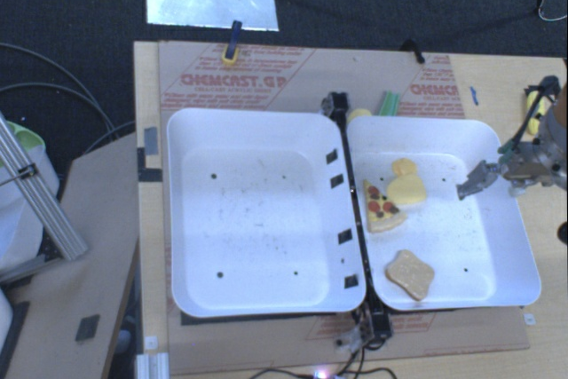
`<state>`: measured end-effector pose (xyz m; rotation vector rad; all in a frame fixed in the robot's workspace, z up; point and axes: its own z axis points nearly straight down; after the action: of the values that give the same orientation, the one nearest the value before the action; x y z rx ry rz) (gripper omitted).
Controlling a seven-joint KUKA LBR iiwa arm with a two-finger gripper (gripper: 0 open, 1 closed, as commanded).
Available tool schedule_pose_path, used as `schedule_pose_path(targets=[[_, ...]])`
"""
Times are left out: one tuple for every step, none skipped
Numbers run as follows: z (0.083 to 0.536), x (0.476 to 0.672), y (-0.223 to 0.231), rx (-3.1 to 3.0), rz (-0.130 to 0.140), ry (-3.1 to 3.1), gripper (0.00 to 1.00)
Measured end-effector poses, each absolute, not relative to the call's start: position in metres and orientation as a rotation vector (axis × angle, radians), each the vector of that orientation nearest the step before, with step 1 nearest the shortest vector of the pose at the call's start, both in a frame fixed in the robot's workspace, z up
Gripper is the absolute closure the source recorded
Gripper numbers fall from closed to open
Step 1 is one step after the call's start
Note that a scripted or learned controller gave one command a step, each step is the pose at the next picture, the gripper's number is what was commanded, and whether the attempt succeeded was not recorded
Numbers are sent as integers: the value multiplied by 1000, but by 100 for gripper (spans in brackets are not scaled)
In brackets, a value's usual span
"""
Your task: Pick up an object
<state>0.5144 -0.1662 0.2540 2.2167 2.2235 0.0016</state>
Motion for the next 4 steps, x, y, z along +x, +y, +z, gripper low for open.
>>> schedule_pose_path(targets=[[84,489,-104,2224,-8,2240,0],[85,544,-81,2210,6,2228,0],[86,599,-85,2211,7,2224,0],[190,517,5,2214,3,2223,0]])
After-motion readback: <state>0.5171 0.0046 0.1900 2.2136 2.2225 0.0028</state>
